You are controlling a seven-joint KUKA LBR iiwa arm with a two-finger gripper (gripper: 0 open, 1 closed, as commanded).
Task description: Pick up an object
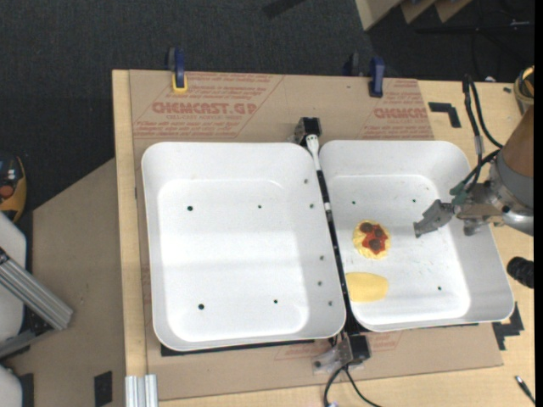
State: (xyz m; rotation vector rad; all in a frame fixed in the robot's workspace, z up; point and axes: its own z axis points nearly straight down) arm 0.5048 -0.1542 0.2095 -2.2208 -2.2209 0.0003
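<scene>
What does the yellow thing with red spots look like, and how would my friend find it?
Find the two white bins and go to the right bin, the one the gripper reaches into. Near its left side lies the small yellow lump with red patches. Just below it sits a plain pale yellow piece, so choose the one with red on top.

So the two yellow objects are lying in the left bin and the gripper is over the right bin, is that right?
Not quite. The camera view shows the red-topped yellow object and the plain yellow object lying in the right bin, not the left bin. The gripper is over the right bin, as you said.
</scene>
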